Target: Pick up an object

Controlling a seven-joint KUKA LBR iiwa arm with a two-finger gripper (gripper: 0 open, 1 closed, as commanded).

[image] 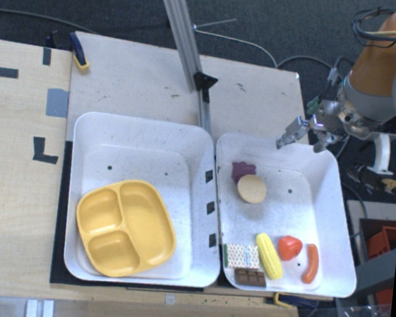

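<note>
The right bin (pixel 335 205) holds several toy foods. A purple piece (pixel 243 170) lies next to a round tan biscuit (pixel 252 189) near the bin's left wall. Along the front edge sit a yellow corn cob (pixel 269 255), a red tomato (pixel 289 248), an orange-red sausage (pixel 310 263), a checkered cracker (pixel 242 255) and a brown chocolate bar (pixel 249 276). My gripper (pixel 301 140) hangs over the bin's back rim, open, with nothing between its fingers (pixel 285 140). It is well above and behind the foods.
The left bin (pixel 90 135) holds a yellow divided plate (pixel 125 227). A slanted metal rail (pixel 187 36) runs from the top down to the gap between the bins. Cables lie behind the bench at the upper right.
</note>
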